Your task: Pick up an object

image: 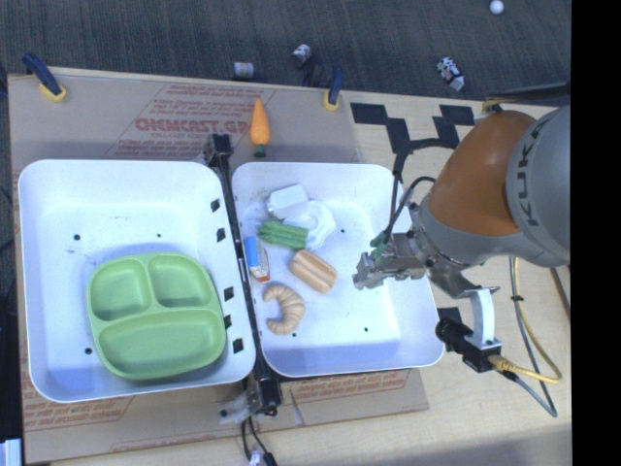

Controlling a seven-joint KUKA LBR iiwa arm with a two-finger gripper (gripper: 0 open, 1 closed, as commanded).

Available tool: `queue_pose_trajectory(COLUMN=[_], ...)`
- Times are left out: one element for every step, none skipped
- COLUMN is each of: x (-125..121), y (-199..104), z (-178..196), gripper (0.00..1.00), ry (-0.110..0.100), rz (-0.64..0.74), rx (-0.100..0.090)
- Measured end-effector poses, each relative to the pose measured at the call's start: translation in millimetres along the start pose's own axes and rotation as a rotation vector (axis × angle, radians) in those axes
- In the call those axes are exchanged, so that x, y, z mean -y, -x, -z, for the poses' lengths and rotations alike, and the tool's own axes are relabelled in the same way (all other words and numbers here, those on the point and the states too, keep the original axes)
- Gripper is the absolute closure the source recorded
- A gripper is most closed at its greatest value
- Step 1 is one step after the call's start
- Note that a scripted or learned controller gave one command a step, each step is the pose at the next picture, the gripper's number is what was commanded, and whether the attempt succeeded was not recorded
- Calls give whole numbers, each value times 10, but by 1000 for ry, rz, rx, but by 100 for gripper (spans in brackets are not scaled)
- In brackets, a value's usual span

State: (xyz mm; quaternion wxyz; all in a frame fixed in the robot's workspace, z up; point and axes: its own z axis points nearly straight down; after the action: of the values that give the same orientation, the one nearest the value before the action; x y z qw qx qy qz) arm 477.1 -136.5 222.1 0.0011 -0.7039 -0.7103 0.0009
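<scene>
The right bin (pixel 388 343) holds a tan croissant (pixel 283 308), an orange-tan bread roll (pixel 312 270), a green ridged vegetable (pixel 282 234), a small red, white and blue packet (pixel 255 258) and a white crumpled object (pixel 296 206). My gripper (pixel 373 269) hangs over the right side of this bin, to the right of the bread roll and apart from it. Nothing shows between its fingers. The grey and orange arm (pixel 485 187) covers the bin's right wall.
A green three-compartment tray (pixel 155 316) lies in the left bin (pixel 58 212). An orange carrot toy (pixel 259 124) rests on the cardboard behind the bins. Black clips (pixel 219 149) join the bins. Cables (pixel 529 352) trail at the right.
</scene>
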Motion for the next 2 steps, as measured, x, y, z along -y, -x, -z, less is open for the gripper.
queue_pose_trajectory(x=[9, -444], y=[64, 394], z=[-521, -105], gripper=[100, 100], ry=[-1, 3], rz=[-2, -2], rx=[0, 0])
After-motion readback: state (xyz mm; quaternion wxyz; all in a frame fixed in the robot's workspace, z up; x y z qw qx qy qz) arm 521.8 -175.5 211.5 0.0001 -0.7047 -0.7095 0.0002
